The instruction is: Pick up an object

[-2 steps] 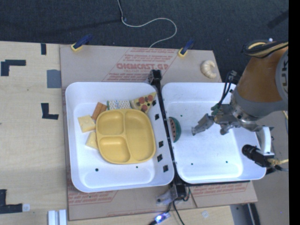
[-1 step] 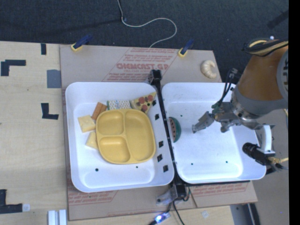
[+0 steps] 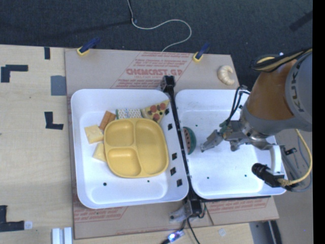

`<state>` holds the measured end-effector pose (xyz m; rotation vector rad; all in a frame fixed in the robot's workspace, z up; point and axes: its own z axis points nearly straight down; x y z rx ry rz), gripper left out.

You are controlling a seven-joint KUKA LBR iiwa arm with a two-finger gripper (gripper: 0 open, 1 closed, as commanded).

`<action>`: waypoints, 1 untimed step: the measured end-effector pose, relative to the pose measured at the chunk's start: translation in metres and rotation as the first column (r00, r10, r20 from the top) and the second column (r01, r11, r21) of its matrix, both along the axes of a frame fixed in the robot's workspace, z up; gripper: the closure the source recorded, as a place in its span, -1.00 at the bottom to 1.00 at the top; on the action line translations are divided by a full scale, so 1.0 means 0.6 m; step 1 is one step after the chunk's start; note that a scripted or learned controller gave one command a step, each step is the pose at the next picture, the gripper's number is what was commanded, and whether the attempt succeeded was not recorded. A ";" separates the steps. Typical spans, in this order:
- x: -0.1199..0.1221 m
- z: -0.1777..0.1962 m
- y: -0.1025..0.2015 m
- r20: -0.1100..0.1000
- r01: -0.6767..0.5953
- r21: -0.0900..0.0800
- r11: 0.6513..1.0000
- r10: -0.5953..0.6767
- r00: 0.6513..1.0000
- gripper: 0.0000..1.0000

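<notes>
While gripper (image 3: 209, 143) hovers, watermelon slice (image 3: 190, 140) lies just left.

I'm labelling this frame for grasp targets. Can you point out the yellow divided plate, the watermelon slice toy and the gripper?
yellow divided plate (image 3: 136, 147): camera view, on the ridge between its compartments.
watermelon slice toy (image 3: 190, 140): camera view, on its red face by the right bin's left wall.
gripper (image 3: 207, 145): camera view, at its fingertips.

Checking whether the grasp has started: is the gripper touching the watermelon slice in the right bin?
Apart. The camera view shows bare white bin floor between the gripper and the watermelon slice.
</notes>
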<state>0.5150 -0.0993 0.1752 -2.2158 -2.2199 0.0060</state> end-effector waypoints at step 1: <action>-0.007 -0.098 -0.014 -0.002 0.002 0.000 1.000 -0.002 1.000 -1.00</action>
